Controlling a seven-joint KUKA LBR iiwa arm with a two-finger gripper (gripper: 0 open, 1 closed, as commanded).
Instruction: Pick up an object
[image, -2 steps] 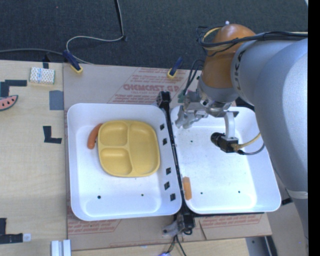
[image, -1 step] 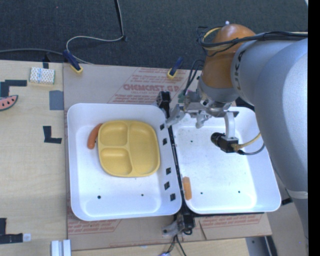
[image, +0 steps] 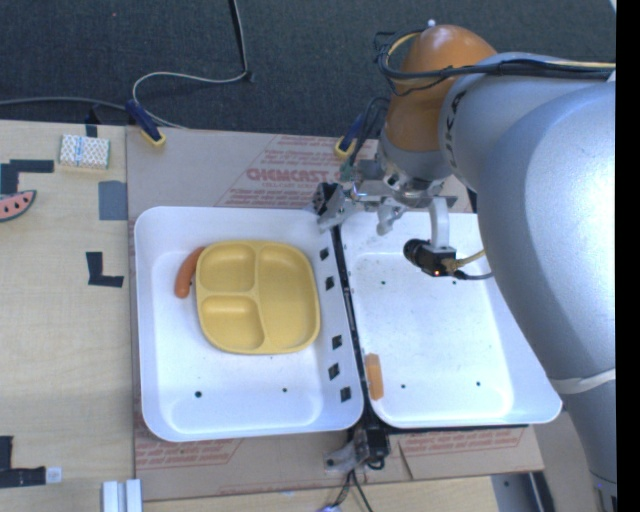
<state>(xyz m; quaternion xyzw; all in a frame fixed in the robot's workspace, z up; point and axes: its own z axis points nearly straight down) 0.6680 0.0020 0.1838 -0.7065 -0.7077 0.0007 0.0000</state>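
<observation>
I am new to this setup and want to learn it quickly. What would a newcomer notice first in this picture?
First, the big grey arm reaching in from the right, with its gripper hanging over the far edge between the two bins. Next, the yellow divided plate in the left bin, with an orange sausage against its left side. A second small orange piece lies at the near left edge of the right bin.

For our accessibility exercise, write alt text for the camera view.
A grey robot arm reaches from the right, its gripper above the far edge of the right bin. The left bin holds a yellow divided plate and an orange sausage-shaped piece; another orange piece lies in the right bin.
</observation>
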